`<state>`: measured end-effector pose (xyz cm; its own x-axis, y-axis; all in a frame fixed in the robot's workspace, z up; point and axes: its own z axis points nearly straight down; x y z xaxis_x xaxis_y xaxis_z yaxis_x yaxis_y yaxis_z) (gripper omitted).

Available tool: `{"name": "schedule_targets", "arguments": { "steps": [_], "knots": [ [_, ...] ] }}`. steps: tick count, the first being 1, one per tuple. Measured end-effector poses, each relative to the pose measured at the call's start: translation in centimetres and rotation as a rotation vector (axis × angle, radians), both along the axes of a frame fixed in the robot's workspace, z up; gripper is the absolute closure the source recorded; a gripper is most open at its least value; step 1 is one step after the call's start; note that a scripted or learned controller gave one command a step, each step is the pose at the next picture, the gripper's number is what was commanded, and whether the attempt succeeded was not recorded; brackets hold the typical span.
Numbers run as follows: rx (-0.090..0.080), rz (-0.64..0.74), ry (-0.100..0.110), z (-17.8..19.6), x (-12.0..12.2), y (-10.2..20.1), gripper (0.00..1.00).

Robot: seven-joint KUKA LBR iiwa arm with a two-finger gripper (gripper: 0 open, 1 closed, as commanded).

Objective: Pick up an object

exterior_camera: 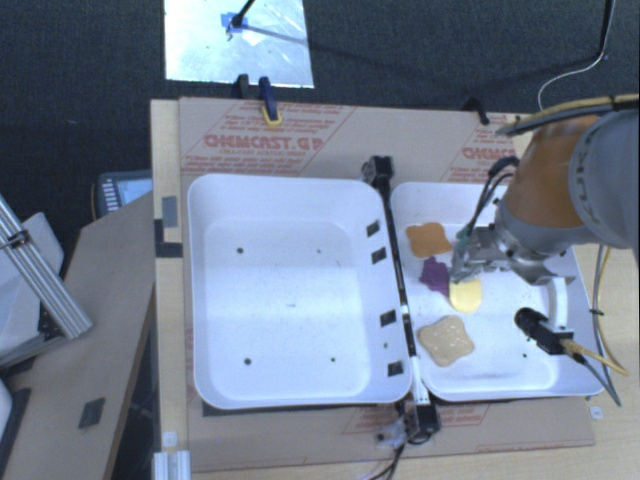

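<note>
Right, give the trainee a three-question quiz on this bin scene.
1. True or false: all the loose items lie in the right bin.
2. Which item lies nearest the gripper? A) orange piece B) yellow disc C) tan piece
3. What colour is the item lying between the orange piece and the yellow disc?

Key
1. True.
2. B: the yellow disc sits just below the gripper.
3. Purple.
</note>
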<state>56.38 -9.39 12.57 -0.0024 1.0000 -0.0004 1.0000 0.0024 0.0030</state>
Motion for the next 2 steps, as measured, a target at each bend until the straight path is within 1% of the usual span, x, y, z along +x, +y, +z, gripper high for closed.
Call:
{"name": "schedule_targets", "arguments": {
  "steps": [1,2],
  "knots": [
    [-0.007,-0.012,-0.005,8.6,-5.1,-9.5,1.00],
    [0.002,0.009,-0.004,13.6,-5.8,-0.3,1.00]
  ]
}}
